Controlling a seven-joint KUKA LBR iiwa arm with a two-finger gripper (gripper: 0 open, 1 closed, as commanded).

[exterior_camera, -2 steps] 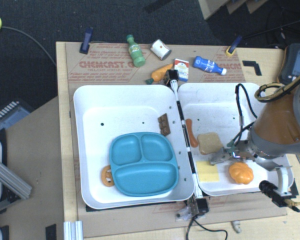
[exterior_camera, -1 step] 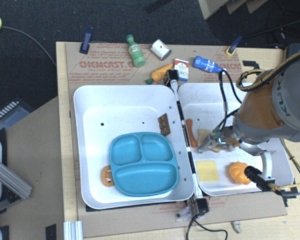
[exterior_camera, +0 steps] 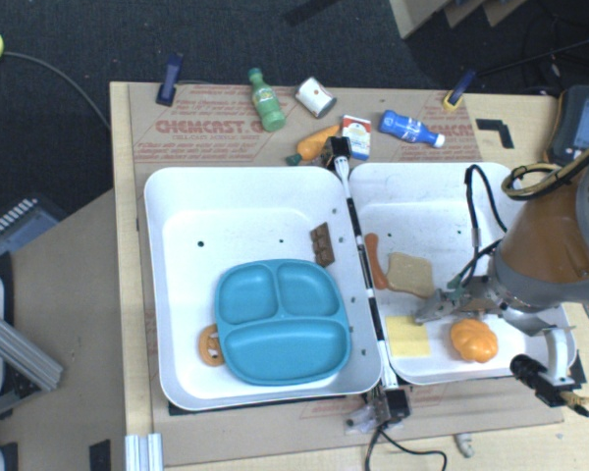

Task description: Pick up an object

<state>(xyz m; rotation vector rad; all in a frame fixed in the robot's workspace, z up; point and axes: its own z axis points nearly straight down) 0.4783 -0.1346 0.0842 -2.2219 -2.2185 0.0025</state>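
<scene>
Gripper [exterior_camera: 434, 309] fingers' state unclear, between bread slice [exterior_camera: 409, 273], cheese square [exterior_camera: 407, 338], orange [exterior_camera: 473, 340]

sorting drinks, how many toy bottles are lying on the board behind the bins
2: a green plastic toy bottle behind the left white bin, and a blue plastic toy bottle behind the right white bin.

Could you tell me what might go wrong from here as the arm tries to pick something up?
The gripper sits low in the right bin, crowded between the bread slice, cheese slice and orange. It may nudge one aside instead of grasping it. The flat slices offer the fingers little to grip, and the round orange could roll away.
</scene>
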